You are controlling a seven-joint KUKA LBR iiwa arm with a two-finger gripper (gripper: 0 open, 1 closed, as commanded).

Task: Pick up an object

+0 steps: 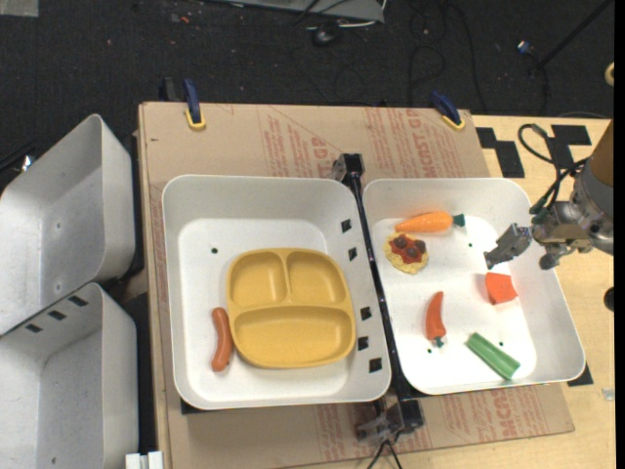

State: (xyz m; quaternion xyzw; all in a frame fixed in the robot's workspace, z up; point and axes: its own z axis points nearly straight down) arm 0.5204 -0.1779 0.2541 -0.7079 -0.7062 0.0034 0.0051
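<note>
- Camera view: arm enters from the right edge, wrist roughly level over the right bin's (547, 360) right rim, tool (515, 243) pointing left into the bin.
- Tool state: can't tell, dark tip too small to resolve.
- Nothing visibly held by the tool.
- Orange block (500, 288) sits just below-left of the tool tip, near but apart.
- Right bin also has a carrot (426, 223) at top, small tart (407, 252) just under it, red chili (435, 318) mid, green piece (492, 355) lower right.
- Left bin (186, 213) has a yellow divided tray (290, 308), with a sausage (222, 339) just left of the tray.
- Both bins sit on the cardboard-covered desk (273, 135).
</note>
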